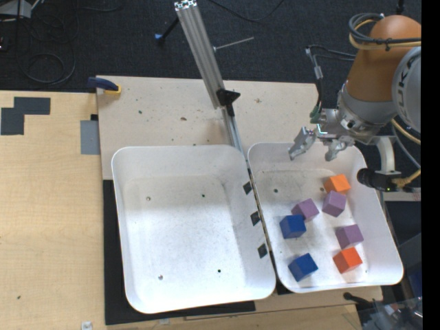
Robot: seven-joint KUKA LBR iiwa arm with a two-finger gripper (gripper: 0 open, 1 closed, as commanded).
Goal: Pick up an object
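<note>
Orange cube (337, 183) just below the spread-fingered hand (317, 147).

Even, fairly bright overhead light, no hard glare. Both white bins (130, 184) near overexposed, floor speckle still legible. Soft short shadows under cubes (293, 226) below gripper (317, 147). Dark carpet (82, 33) above and left of jaws underexposed, cables barely readable. Overall mild softness and compression grain; gripper fingers slightly blurred. Slanted aluminium bar (203, 53) left of jaws crisp, faint sheen.
</note>
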